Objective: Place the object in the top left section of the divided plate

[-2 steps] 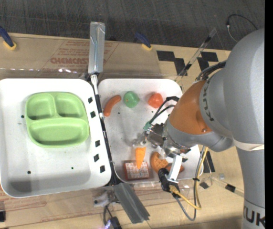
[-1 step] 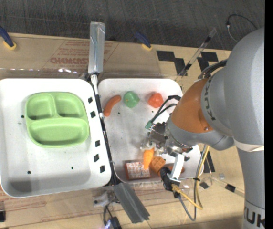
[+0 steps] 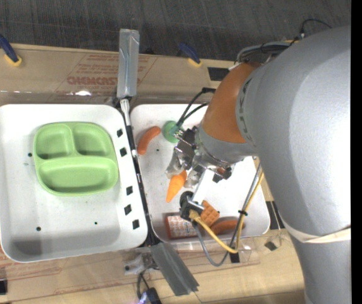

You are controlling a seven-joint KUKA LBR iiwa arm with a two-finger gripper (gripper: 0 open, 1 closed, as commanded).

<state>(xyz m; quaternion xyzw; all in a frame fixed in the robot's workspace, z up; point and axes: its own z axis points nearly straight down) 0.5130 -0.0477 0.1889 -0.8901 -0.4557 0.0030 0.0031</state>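
A green divided plate lies in the left bin, with two small sections at its far side and one wide section at its near side. An orange toy carrot lies in the right bin, tip pointing to the lower left. My gripper hangs right over the carrot's thick end, touching it or very close to it. The wrist and cables hide how the gripper meets the carrot.
In the right bin an orange sausage-shaped toy and a green toy lie at the far side. A red box and an orange waffle-like piece lie at the near side. The arm covers the bin's right half.
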